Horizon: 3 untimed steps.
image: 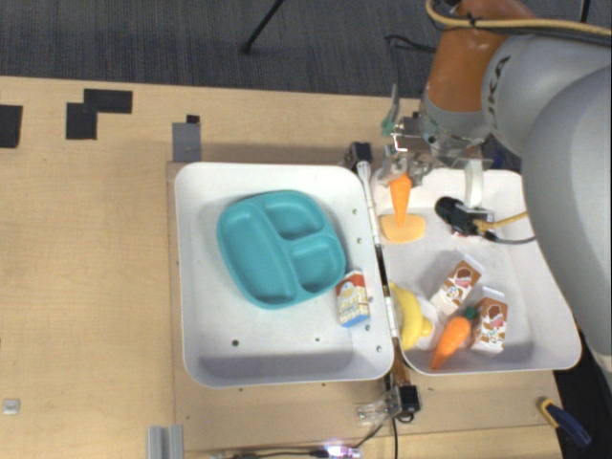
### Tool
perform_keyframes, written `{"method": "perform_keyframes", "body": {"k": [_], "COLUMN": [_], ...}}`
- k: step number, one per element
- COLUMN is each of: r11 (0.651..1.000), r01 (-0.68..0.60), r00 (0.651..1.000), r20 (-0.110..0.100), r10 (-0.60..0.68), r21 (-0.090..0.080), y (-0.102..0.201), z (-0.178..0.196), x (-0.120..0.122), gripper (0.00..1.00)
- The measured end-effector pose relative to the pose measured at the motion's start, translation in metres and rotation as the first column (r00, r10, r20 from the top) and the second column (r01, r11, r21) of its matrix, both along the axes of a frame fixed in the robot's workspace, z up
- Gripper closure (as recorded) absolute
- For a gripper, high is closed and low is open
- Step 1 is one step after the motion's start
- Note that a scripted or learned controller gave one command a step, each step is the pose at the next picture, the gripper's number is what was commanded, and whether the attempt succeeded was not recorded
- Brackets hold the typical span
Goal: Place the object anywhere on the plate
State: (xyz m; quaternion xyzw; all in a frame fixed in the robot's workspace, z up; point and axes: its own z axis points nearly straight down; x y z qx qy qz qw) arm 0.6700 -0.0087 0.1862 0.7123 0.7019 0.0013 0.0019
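A teal divided plate [277,247] lies in the left bin [277,357]. My gripper [401,172] hangs over the far left corner of the right bin [540,285], just right of the wall between the bins. Its fingers are shut on the top of a small orange cone-shaped piece [400,197], which points downward. Directly under that piece, a flat yellow-orange slice [403,229] lies on the bin floor. The plate is well to the left of my gripper.
A small carton [353,298] stands in the left bin beside the plate's right edge. In the right bin are a banana [411,316], a carrot [451,339] and two brown-and-white cartons [457,286] [491,323]. The arm covers the right bin's far side.
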Motion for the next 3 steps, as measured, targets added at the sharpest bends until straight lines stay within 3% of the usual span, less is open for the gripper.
{"method": "perform_keyframes", "body": {"k": [1,2,3], "r11": [0.987,1.000,1.000], "r01": [-0.159,0.017,0.021], "r00": [0.987,1.000,1.000], "r20": [0.001,-0.002,0.000], "r10": [0.159,-0.017,-0.021], "r21": [0.001,0.007,0.002], "y": [0.063,0.167,0.161], "z": [0.000,-0.016,-0.015], "x": [0.000,-0.002,-0.001], "gripper": [1.00,1.00,0.00]}}
